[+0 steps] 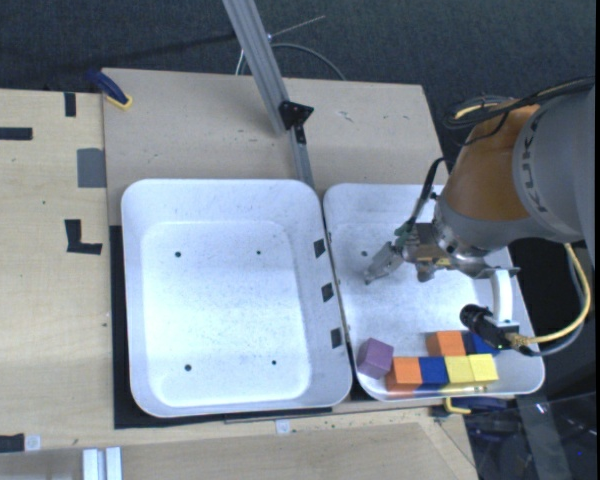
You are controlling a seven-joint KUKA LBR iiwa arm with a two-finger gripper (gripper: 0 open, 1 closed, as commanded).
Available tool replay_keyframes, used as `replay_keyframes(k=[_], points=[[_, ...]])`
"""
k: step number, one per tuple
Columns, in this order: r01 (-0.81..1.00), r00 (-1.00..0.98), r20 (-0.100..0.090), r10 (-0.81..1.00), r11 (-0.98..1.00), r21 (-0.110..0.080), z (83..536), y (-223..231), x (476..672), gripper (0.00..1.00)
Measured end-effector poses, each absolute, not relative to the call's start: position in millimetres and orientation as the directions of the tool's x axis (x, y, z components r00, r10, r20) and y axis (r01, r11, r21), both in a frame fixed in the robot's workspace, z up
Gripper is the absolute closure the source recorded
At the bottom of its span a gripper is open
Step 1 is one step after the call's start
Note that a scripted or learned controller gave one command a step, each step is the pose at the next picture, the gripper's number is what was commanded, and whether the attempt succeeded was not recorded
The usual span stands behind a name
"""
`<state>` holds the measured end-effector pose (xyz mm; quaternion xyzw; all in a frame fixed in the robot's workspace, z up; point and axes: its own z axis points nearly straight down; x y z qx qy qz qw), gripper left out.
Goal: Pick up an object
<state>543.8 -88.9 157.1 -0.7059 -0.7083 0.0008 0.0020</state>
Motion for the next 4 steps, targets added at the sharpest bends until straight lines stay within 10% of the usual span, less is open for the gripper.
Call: replay_keyframes(k=[2,3,4], points=[[1.0,0.0,-0.001,1.0,0.0,-0.004,91,-113,545.6,0.0],[1.0,-0.006,0.001,1.0,0.006,0.007,196,-52,556.3,0.0],[1.0,-0.003,0.001,1.0,0.003,-0.005,191,-14,519.1,0.0]])
